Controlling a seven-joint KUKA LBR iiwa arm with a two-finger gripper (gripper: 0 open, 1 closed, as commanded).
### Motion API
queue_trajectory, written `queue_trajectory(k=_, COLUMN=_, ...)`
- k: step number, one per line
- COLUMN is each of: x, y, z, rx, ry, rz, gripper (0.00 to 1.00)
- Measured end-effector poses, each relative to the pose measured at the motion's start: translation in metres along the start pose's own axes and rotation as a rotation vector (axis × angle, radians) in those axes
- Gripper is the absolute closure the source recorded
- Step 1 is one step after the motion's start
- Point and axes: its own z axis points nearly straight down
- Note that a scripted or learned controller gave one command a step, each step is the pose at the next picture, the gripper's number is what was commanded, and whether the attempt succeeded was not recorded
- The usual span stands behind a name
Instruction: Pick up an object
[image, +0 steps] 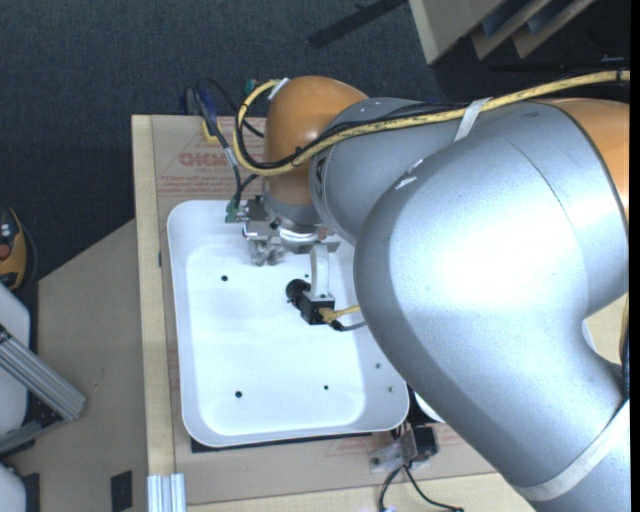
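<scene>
Object to be picked: position impossible to tell, likewise its bearing from the gripper (264, 250), poised low over the far corner of the white bin (200, 340); opening and hold equally impossible to tell.

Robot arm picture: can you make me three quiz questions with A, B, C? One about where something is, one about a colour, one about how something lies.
1. Where is the gripper?
A. over the far end of the bin
B. over the bin's near end
C. over the floor

2. What colour is the band on the arm?
A. green
B. orange
C. blue

3. How does the bin lie?
A. upside down
B. on its side
C. flat on the bench

Answers:
1 A, the gripper hangs close to the bin's far rim.
2 B, the band is orange above the grey arm.
3 C, the bin's open side faces up.
</scene>
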Motion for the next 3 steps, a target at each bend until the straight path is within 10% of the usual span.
queue_trajectory(k=1, x=0.032, y=0.029, z=-0.045, rx=0.0, ry=0.0, rz=0.001, gripper=1.0)
queue_trajectory(k=2, x=-0.096, y=0.026, z=0.003, rx=0.015, ry=-0.005, rz=0.015, gripper=1.0)
queue_trajectory(k=3, x=-0.032, y=0.027, z=0.0, rx=0.005, ry=-0.002, rz=0.001, gripper=1.0)
